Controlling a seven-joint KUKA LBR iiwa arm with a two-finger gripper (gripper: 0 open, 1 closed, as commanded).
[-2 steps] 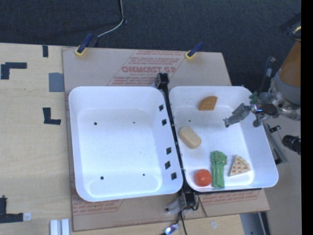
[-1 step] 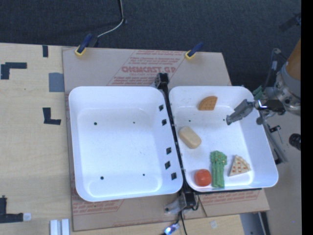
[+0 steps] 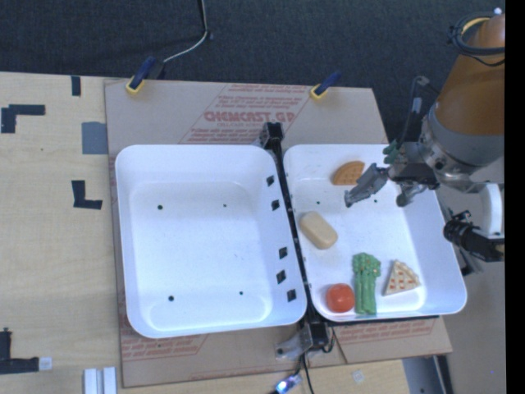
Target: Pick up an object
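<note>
The pincer [image 3: 384, 187] hung open and empty above the right white bin [image 3: 426, 245] — approach stage — needing descent onto the tan waffle-like piece [image 3: 348, 172].

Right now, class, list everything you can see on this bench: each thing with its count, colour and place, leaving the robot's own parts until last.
Bins: two, white, side by side on the cardboard sheet.
Waffle-like piece: one, orange, far part of the right bin.
Bread roll: one, tan, right bin near the divider.
Asparagus: one, green, near part of the right bin.
Tomato: one, red, touching the asparagus on its left.
Pizza slice: one, tan with red dots, right of the asparagus.
Clamps: two, blue and yellow, far edge of the cardboard.
Arm: one, grey and orange, from the right.
Pincer: one, dark grey, above the right bin.
</note>
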